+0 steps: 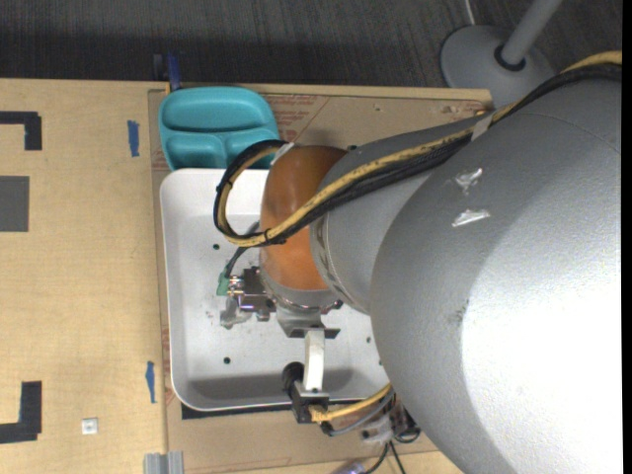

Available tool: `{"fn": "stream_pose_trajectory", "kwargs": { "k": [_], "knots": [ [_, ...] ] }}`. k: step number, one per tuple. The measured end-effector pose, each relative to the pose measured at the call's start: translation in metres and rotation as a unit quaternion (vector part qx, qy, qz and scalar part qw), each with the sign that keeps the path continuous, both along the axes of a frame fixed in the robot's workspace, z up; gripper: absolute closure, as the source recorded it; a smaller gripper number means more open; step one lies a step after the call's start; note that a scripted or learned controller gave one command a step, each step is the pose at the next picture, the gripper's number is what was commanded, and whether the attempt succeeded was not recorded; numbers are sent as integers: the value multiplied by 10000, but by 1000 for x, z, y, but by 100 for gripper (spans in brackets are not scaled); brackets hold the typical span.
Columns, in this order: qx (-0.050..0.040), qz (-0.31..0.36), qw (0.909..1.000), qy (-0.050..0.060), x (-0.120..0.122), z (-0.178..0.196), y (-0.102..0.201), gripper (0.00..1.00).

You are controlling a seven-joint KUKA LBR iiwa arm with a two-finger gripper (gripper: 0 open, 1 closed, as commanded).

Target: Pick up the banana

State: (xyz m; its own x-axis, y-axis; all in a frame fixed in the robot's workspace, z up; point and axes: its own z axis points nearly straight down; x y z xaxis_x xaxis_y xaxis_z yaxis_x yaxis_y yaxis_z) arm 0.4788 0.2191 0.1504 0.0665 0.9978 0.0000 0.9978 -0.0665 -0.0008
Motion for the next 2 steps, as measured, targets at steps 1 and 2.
{"fn": "stream_pose_trajectory", "kwargs": {
  "k": [1,2],
  "knots": [
    [-4,-1106,9939,4,0,-15,5,0],
    [-6,-2117,9773,4,20,-5,5,0]
  ]
}}
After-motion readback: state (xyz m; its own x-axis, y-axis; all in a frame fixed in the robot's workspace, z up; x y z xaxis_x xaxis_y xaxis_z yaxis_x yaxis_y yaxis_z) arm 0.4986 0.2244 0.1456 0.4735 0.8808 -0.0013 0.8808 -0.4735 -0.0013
